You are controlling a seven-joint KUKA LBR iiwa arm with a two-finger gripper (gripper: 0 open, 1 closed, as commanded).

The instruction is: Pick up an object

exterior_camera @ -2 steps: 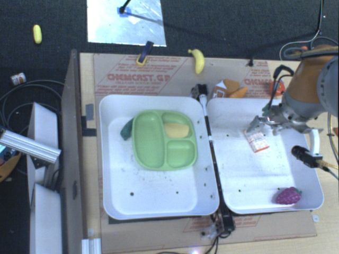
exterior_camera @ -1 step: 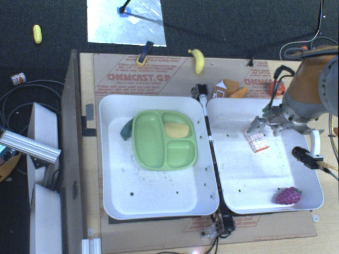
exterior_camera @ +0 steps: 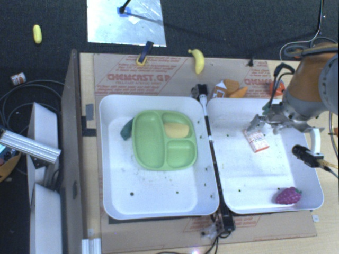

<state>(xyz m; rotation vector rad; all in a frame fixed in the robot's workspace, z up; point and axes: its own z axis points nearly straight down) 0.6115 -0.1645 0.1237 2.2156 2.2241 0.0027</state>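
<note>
The hand point(exterior_camera: 258, 125) is grey metal. Just below it lies a white packet point(exterior_camera: 256, 140) with red print. Farther below, a magenta berry point(exterior_camera: 287, 196) sits in the white right bin point(exterior_camera: 307, 194). Left of the hand, a light green divided plate point(exterior_camera: 153, 147) carries a pale yellow piece point(exterior_camera: 176, 129), with a dark green thing point(exterior_camera: 126, 129) at its far edge. The surface point(exterior_camera: 132, 73) is tan with red lettering.
</note>
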